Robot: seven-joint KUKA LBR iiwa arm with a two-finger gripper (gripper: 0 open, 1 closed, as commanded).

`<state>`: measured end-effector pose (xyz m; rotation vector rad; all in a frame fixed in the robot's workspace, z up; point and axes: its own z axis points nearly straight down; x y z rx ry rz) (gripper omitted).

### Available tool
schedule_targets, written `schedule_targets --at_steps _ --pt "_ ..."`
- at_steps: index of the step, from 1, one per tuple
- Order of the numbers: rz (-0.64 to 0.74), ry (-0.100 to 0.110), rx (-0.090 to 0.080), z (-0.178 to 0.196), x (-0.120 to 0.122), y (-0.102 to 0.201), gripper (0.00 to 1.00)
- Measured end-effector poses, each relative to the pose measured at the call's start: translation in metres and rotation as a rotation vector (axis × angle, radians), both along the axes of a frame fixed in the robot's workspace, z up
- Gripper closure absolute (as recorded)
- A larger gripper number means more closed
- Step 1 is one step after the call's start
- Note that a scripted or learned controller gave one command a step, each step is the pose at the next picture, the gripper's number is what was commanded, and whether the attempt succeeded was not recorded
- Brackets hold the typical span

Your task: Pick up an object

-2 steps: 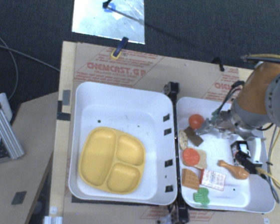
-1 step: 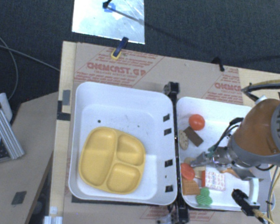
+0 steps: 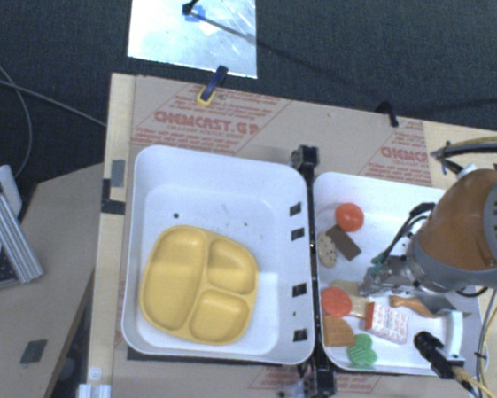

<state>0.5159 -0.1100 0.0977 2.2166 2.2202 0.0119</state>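
Arm reaching in from right, gripper hanging low over right bin, above clutter of small objects; finger state cannot tell. Nothing visibly lying between fingers. Round orange-red ball sitting near bin's far side, smooth, glossy. Dark brown flat block lying just beside it. Red disc, green knobbly piece, white printed packet clustering near front. Yellow three-compartment tray resting in left bin, matte plastic.

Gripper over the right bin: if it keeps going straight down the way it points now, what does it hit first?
Probably the red round piece or the bare bin floor beside it. The gripper hangs just up and right of that piece, but depth is unclear from this slanted view.
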Motion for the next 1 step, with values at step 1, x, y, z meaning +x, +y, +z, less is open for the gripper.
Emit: schedule_targets --at_steps 1 --pt "0.000 0.001 0.000 -0.0006 -0.0004 0.0000 0.00"
